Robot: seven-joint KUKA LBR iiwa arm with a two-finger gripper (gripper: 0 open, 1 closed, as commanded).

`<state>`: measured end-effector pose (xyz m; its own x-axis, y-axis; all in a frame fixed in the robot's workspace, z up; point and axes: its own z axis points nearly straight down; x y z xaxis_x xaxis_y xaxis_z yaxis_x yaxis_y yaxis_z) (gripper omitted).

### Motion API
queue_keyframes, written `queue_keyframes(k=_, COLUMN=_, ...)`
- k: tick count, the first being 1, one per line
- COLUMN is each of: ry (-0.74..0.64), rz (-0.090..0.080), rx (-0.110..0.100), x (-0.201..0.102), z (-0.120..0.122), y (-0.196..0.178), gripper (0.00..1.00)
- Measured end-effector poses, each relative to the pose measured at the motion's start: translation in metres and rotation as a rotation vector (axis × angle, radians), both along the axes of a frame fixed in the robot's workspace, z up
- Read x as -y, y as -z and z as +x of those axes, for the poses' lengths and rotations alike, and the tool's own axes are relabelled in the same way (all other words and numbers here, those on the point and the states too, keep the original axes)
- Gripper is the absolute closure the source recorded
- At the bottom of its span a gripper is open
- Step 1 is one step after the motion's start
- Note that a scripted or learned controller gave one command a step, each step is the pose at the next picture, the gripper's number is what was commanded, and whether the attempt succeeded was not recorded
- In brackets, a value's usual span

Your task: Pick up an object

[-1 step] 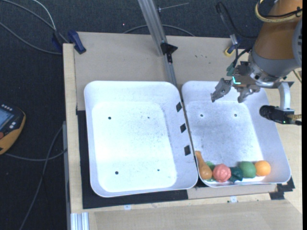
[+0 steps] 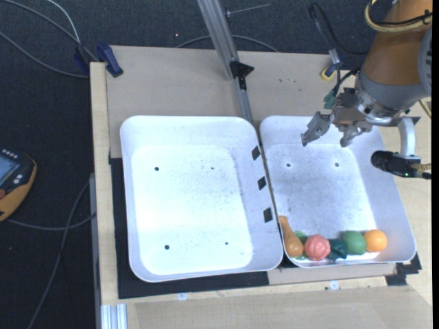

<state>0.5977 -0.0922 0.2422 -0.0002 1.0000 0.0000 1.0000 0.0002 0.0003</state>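
Jaws (image 2: 331, 135) spread apart, holding nothing, above right bin's (image 2: 391, 204) far end.

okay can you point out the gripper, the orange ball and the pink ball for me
gripper (image 2: 332, 134): camera view, the gap midway between its two open fingertips.
orange ball (image 2: 375, 240): camera view, middle of its top face.
pink ball (image 2: 316, 247): camera view, its centre.
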Motion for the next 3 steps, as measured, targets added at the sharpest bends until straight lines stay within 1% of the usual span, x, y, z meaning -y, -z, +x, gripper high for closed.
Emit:
queue_keyframes(k=1, ry=0.0, rz=0.0, rx=-0.004, x=-0.007, z=0.005, y=0.047, gripper=0.0)
queue_keyframes(k=2, ry=0.0, rz=0.0, rx=-0.005, x=-0.006, z=0.008, y=0.109, gripper=0.0)
queue_keyframes(k=3, ry=0.0, rz=0.0, rx=-0.002, x=-0.007, z=0.008, y=0.156, gripper=0.0)
